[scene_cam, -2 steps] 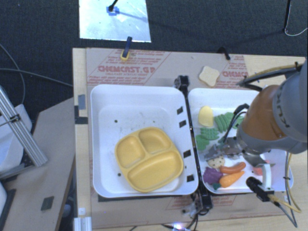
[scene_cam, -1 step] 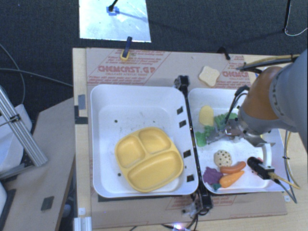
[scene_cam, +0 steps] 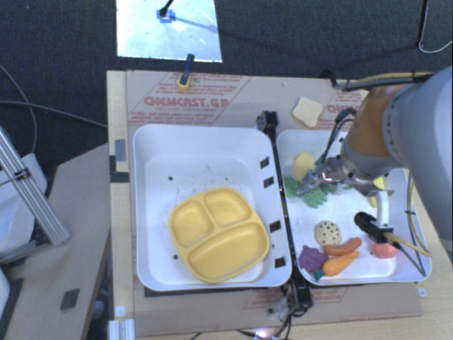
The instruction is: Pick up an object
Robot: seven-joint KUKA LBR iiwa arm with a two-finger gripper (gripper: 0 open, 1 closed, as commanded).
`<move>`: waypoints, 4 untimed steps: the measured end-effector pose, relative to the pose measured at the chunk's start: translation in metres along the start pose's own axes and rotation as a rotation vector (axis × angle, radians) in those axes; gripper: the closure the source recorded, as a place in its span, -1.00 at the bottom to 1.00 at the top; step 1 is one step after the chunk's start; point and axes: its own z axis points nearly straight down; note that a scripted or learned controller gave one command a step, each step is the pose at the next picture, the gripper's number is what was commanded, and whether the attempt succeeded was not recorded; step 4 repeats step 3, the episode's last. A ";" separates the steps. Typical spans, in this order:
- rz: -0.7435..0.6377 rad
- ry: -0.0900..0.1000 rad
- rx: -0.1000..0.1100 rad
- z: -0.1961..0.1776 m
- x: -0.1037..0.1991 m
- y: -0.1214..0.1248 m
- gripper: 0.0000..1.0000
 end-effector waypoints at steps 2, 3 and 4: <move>0.001 0.001 0.004 0.001 0.014 0.000 1.00; 0.010 -0.001 0.005 0.001 -0.035 -0.032 1.00; 0.010 -0.001 0.005 0.001 -0.035 -0.032 1.00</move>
